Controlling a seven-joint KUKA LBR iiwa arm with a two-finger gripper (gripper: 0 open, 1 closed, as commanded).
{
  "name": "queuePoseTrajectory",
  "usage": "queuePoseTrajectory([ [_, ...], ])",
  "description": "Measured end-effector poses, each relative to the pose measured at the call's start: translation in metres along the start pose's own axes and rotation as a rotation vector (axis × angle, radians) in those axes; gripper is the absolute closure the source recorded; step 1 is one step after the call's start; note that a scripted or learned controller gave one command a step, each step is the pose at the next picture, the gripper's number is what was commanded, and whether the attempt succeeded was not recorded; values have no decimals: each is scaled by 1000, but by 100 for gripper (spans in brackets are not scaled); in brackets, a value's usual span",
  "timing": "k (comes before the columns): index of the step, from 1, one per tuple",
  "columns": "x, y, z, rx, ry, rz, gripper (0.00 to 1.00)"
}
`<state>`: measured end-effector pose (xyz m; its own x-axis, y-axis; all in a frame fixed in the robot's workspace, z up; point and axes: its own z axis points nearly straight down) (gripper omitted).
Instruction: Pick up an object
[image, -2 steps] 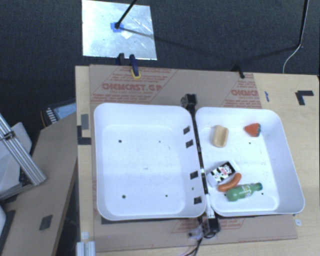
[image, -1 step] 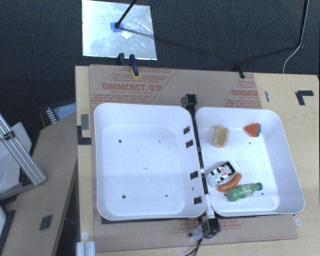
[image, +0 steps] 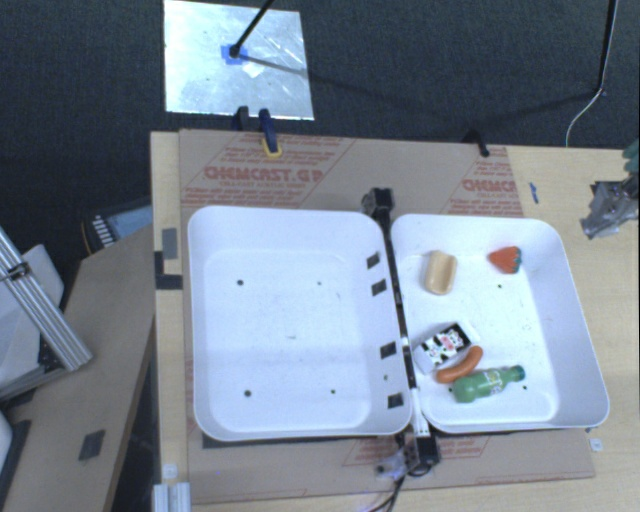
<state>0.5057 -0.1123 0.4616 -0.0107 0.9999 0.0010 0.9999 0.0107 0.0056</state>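
Your gripper (image: 608, 208) is parked at the far right edge, outside the right bin (image: 570, 300); can't tell its state. Nearest it, down-left, sits the strawberry (image: 506, 259), then the bread roll (image: 440, 272); card (image: 444, 345), sausage (image: 459, 366) and green bottle (image: 486, 383) lie further below.
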Motion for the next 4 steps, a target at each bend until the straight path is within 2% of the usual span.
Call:
queuePoseTrajectory([
  [1, -13, -7, -78, -6, -4, 6, 100],
  [2, -87, -21, -68, 3, -4, 13, 100],
  [3, -94, -20, -74, 1, -3, 10, 100],
  [4, -74, -19, -74, 2, -2, 6, 100],
])
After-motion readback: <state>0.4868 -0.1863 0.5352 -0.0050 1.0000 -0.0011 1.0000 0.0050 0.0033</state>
